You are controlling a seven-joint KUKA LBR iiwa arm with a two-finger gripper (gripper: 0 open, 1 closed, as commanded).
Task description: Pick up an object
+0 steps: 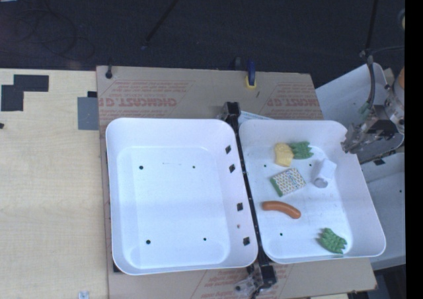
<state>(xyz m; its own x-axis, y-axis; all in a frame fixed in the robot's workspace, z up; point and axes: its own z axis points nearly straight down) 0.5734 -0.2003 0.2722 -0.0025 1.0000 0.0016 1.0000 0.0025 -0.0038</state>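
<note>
The right bin (370,215) holds several small items. A yellow piece (283,154) lies against a green leafy piece (301,150) near the back. A checkered green-and-white block (288,181) sits in the middle, with a pale cup-like piece (323,173) to its right. An orange sausage shape (281,209) lies toward the front, and another green leafy piece (332,241) rests in the front right corner. My gripper (360,139) hangs at the bin's back right rim, apart from all of these items.
The left bin (119,198) stands beside the right one, joined by a black divider with clips (239,185). Both rest on a cardboard sheet (165,96). A light wooden surface (46,192) extends to the left.
</note>
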